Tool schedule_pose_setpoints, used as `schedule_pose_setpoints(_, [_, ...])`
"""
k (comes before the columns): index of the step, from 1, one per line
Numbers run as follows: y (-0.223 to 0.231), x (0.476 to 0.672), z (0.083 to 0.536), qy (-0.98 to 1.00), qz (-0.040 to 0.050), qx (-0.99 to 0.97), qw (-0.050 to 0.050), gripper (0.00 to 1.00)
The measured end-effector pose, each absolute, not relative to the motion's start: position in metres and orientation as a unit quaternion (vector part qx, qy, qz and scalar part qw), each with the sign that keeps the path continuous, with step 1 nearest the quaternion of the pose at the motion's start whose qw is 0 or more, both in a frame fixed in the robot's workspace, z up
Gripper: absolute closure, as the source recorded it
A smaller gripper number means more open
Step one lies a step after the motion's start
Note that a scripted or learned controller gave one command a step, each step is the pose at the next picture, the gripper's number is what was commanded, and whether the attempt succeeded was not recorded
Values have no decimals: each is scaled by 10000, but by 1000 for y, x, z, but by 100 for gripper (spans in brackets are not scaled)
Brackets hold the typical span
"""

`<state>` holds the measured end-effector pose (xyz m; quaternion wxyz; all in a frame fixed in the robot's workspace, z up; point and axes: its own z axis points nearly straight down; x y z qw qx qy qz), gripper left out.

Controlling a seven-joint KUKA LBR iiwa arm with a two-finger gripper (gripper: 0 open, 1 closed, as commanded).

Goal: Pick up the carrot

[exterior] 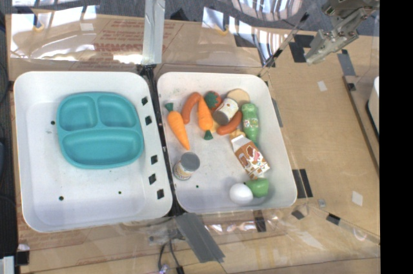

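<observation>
A teal divided plate (99, 129) lies alone in the left bin (39, 202), with bare white floor around it. In the right bin (213, 198), a carrot (178, 129) rests near the left wall beside a second carrot (204, 115), sausages, a small can (186, 165), a green bottle (250, 121), a carton (250, 157) and a white egg (241, 193), leaving open floor at the bin's lower middle. The gripper (317, 53) hangs over the cardboard-covered desk (322, 137), well apart from the bins at upper right; whether it is clenched or released cannot be told.
</observation>
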<state>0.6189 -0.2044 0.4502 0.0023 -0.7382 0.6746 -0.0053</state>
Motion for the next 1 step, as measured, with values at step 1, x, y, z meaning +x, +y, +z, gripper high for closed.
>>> schedule_pose_setpoints(1, [-199, 656, 332, 6069, 56, -7948, -9, 100])
